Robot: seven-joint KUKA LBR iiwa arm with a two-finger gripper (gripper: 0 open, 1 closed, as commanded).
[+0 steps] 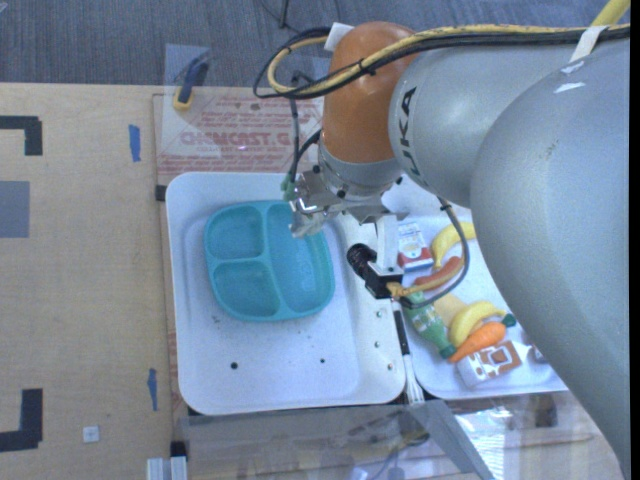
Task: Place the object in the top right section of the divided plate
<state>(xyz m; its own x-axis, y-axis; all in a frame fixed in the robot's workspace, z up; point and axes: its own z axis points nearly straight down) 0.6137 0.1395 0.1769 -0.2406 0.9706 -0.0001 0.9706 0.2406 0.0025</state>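
Your gripper [303, 220] is hovering right over the top edge of the blue divided plate [268, 261] in the left bin [200, 368], prob lining up for that top right section. Can't tell what the pincer is doing, it's too blurry, and I'm not seeing any object in it tbh. Toy food pile [455, 313] is sitting in the right bin [440, 378], so whichever object you're after is likely waiting there.

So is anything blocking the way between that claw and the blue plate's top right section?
Nothing visible does. The gripper hangs right at the divided plate's upper right edge, over that section. The toy food lies apart in the right bin.
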